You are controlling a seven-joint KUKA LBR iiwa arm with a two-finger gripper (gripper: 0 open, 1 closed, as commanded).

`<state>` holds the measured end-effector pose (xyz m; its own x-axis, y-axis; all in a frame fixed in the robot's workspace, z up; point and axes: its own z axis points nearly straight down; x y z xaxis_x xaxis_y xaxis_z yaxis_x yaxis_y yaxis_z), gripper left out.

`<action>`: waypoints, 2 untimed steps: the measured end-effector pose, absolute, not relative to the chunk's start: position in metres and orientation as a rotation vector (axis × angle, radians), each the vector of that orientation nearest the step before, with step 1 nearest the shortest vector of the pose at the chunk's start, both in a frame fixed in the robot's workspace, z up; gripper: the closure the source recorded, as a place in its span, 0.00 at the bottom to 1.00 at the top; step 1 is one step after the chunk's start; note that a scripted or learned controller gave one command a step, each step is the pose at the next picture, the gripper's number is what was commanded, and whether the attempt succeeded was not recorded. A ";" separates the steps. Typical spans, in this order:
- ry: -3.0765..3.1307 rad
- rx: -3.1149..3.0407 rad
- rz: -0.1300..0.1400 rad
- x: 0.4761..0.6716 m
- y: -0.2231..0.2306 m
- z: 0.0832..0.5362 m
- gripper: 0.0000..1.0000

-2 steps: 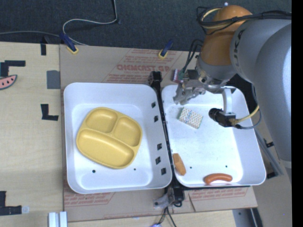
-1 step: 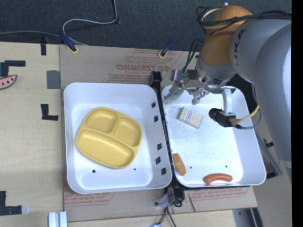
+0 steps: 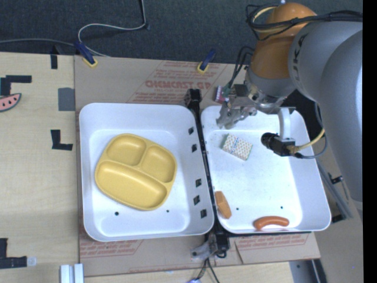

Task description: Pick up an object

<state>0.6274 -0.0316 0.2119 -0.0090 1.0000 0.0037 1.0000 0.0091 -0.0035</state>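
One small patterned packet [image 3: 237,147] lies just below the claw [image 3: 230,118], which hangs over the far end of the right bin [image 3: 306,193]; whether it is open or closed I cannot tell. The packet lies flat, so a descent slightly off could push it aside. Two sausages [image 3: 222,204] [image 3: 271,221] lie well beyond, near the bin's front edge. The yellow tray [image 3: 136,170] sits in the other bin.

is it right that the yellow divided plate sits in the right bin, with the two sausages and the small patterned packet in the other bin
Not quite. The camera view shows the yellow divided plate in the left bin. The two sausages and the small patterned packet lie in the right bin, below the gripper.
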 end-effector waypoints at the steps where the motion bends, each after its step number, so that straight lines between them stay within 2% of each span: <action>1: -2.228 -2.208 0.000 0.627 -0.032 0.212 0.00; 2: -2.229 -2.204 0.000 0.628 -0.031 0.221 1.00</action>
